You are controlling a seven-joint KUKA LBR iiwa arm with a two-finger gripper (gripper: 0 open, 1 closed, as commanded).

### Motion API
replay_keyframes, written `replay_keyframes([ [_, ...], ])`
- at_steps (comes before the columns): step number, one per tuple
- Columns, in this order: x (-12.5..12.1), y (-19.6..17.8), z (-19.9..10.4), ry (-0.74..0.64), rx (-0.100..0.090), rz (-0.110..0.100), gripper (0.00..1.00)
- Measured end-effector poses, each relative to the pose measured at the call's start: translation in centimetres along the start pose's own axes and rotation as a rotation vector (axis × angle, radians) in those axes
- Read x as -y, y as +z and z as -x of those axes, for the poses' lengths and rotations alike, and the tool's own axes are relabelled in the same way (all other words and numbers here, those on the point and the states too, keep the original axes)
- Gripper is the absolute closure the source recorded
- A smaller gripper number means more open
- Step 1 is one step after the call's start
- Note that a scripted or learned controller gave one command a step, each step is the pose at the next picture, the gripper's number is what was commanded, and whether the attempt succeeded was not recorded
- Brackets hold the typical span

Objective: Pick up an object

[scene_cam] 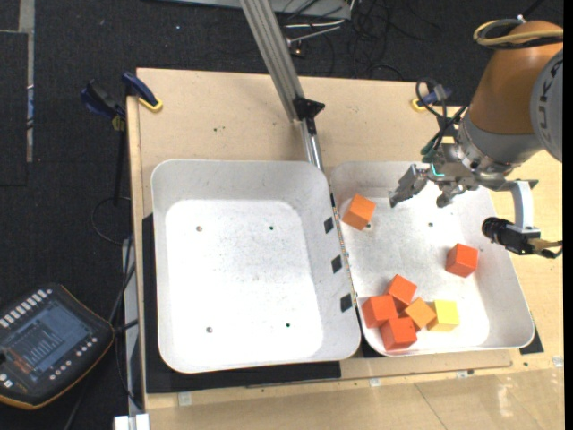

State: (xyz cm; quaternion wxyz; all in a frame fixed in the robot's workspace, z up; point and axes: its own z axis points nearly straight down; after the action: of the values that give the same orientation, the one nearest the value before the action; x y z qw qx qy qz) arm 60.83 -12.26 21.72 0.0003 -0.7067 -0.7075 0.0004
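Note:
The right bin (501,330) holds several small blocks. An orange block (359,211) lies near its left wall at the back. A red-orange block (462,259) sits alone toward the right. A cluster at the front holds red-orange blocks (390,314), an orange one (418,312) and a yellow one (445,313). My gripper (426,189) hangs above the back of the right bin, between the lone orange block and the red-orange one. Its fingers (404,189) stand apart with nothing between them.
The left bin (179,186) lies beside the right one, with black clips along the shared wall. A slanted metal pole (277,61) crosses the back of the bench. A black camera stub (508,232) sticks out by the wrist. A teach pendant (45,339) lies at the lower left.

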Motion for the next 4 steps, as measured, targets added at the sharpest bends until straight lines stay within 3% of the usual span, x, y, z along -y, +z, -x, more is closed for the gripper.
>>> replay_keyframes([
  [3, -0.7, 12.4, -0.5, 0.001, 0.000, -0.003, 0.00],
  [4, -0.8, 11.2, -0.5, 0.002, 0.000, 0.001, 1.00],
])
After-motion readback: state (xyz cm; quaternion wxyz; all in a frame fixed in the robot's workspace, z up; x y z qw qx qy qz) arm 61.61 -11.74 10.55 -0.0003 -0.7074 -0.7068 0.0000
